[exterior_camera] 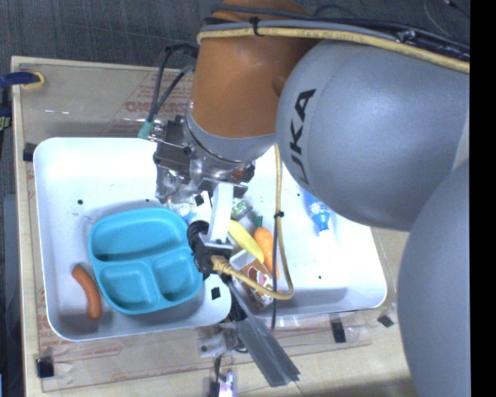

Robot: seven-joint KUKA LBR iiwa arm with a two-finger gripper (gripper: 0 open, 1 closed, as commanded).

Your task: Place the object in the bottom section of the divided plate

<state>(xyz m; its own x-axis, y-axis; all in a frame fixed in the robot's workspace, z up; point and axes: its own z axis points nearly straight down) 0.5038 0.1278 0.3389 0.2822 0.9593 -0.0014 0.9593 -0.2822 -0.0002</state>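
The end effector (175, 190) hangs just beyond the blue divided plastic plate (145, 259) at its 1 o'clock; I cannot tell its state. An orange-brown sausage (88, 291) lies beside the plate's 8 o'clock edge, inside the left white bin (54, 184)

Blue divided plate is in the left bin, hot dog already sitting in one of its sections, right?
Not quite. The camera view shows the blue divided plate in the left bin, but the hot dog lies on the bin floor beside the plate's left edge, not in any section.
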